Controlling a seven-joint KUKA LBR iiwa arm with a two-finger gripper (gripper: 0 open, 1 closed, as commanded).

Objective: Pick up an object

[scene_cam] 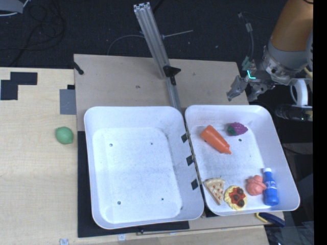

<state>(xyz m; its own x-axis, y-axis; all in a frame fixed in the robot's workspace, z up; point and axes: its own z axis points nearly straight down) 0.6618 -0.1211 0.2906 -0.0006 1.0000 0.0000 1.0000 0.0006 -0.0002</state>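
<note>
nothing has been lifted yet, so the whole pick is left to do. the grey and orange arm's tool (239, 90) hangs above the far rim of the right shallow white plastic bin (278, 137), clear of everything in it. i cannot tell how wide the tool stands, since it is small and dark against the background, and nothing shows in its grip.

the candidates all lie in that right bin: an orange plastic carrot (215, 139) near the middle, a purple toy grape bunch (236, 128) just to its right and farther back, and along the near side a toy pizza slice (215, 189), a round toy pizza (235, 197), a pink lumpy toy (254, 185) and a blue bottle (270, 187) touching it. the carrot and grapes are closest to the tool.
</note>
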